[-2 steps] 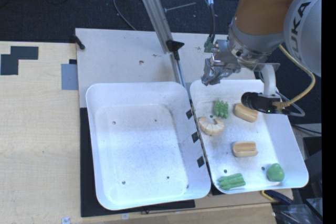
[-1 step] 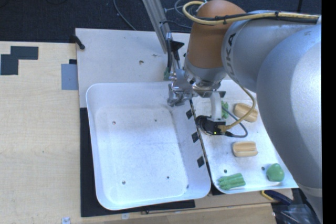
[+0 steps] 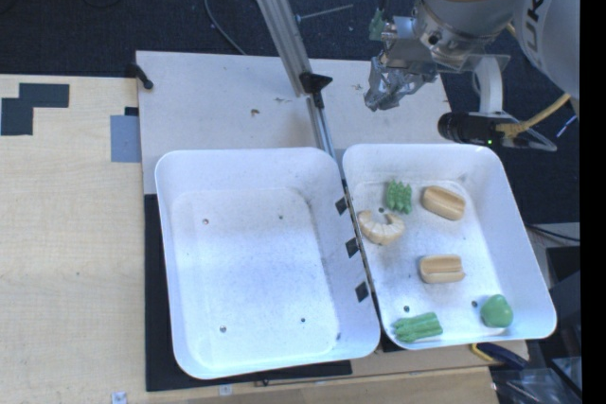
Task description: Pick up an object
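Note:
My gripper (image 3: 383, 99) hangs above the bench beyond the far edge of the right bin (image 3: 516, 203), well clear of the objects, with nothing seen between its fingers. In the right bin lie a small dark green piece (image 3: 399, 196), a tan bread-like roll (image 3: 443, 202), a pale curled pastry piece (image 3: 381, 227), a second tan roll (image 3: 441, 269), a light green ridged piece (image 3: 418, 327) and a green round piece (image 3: 496, 310).
The left bin (image 3: 189, 194) sits beside the right one, with black clips (image 3: 352, 246) along their shared wall. A slanted aluminium rail (image 3: 284, 24) rises behind the bins. Pale bench surface lies to the left.

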You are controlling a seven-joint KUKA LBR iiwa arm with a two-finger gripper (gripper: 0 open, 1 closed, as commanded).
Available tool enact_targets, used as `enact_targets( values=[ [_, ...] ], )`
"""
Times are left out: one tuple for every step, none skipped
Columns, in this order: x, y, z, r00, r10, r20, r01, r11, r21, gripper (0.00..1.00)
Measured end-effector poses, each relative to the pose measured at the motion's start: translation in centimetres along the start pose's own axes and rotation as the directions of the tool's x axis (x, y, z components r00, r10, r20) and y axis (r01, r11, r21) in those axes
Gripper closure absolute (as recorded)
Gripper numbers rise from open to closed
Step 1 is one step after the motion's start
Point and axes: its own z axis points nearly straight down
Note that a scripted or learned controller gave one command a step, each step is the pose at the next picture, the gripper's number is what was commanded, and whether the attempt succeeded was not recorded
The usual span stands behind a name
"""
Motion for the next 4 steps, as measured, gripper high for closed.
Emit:
enact_targets(
  values=[
    [-9.6,2.9,8.3,1.0,0.007,0.002,-0.007,1.0,0.016,1.0],
    [-10.5,2.8,18.7,1.0,0.0,0.0,0.0,1.0,0.017,1.0],
    [-4.4,2.9,19.5,1.0,-0.004,-0.001,0.004,1.0,0.01,1.0],
    [-14.8,-1.9,7.8,1.0,0.007,0.003,-0.007,1.0,-0.001,1.0]
  ],
)
